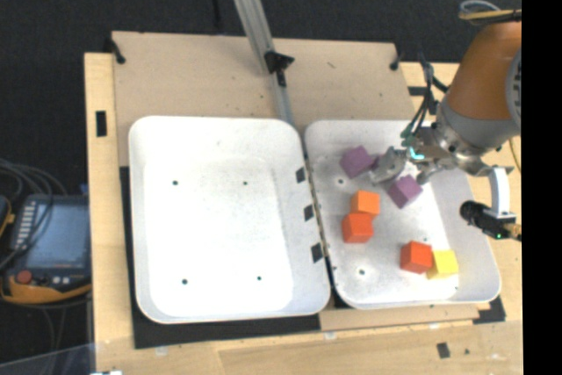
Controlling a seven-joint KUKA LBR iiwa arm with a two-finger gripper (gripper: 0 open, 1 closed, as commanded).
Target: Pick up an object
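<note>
No object can be seen lifted; the pick is judged still to be done. Taking the right bin [474, 290] as landmark: the left bin [219, 215] lies just beside its left wall. The gripper [392, 164] is poised over its upper middle, between two purple blocks [356, 161] [405, 190]; whether it is released or clenched cannot be told. Lower down are orange blocks [366, 203] [356, 227], then a red block [416, 256] touching a yellow block [445, 263] near its lower right rim. Open floor is left at its lower left.
</note>
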